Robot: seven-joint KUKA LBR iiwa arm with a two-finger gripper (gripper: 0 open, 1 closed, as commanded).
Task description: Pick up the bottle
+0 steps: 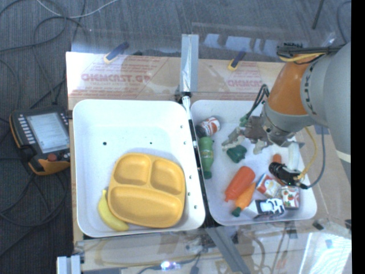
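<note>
The green bottle is seen lying on its side in the right bin, pressed close to that bin's left wall, with its cap end pointing toward the far rim. Just beyond the green bottle, toward the far rim, a small red-and-white can is found. To the right of the green bottle, a small dark green piece is seen on the white floor, and nearer the front rim an orange carrot-shaped toy is laid at a slant, with a smaller orange carrot beside it. Further right of the green bottle, near the front right corner, a cluster of small packets and a dark toy car is gathered.

The pincer is held above the right bin, to the right of the green bottle and well apart from it, just above the dark green piece. Its fingers are spread wide, and nothing is gripped between them. The grey arm with its orange band is seen rising from the pincer toward the upper right.

Left of the green bottle, across the dividing walls, the left bin is occupied by a yellow sectioned tray, with a banana tucked against its near left edge. Beyond the left bin, off the desk, a handheld control pendant is seen on the floor.
</note>
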